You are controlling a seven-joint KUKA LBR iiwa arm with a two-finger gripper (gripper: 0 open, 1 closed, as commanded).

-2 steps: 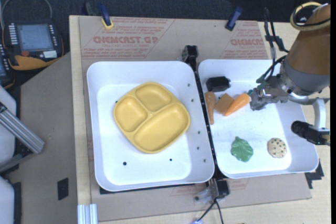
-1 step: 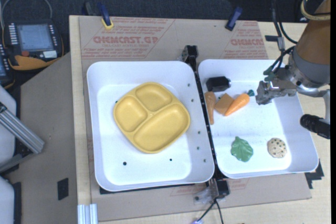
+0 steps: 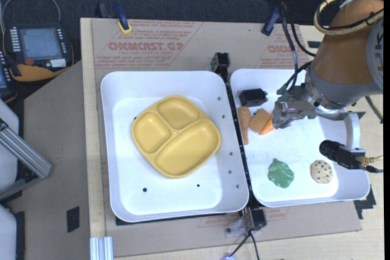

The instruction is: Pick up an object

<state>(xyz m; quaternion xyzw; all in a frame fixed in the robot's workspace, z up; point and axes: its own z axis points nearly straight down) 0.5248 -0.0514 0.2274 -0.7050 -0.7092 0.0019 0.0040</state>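
The right bin [image 3: 347, 192] holds several small items. My gripper [image 3: 281, 117] hangs low over that bin's upper left part, right beside an orange wedge [image 3: 262, 122] and touching or nearly touching its right edge. A pale orange stick [image 3: 244, 125] lies left of the wedge along the bin wall. A black block [image 3: 252, 96] sits just above them. A green leafy piece [image 3: 281, 173] and a speckled cookie [image 3: 321, 172] lie near the front of the bin, apart from the gripper.
The left bin [image 3: 122, 131] holds a yellow divided plate [image 3: 177, 136]. A black cylindrical part with a cable [image 3: 339, 154] reaches over the right bin's right side. The arm's orange and grey body [image 3: 350, 52] overhangs the bin's back right.
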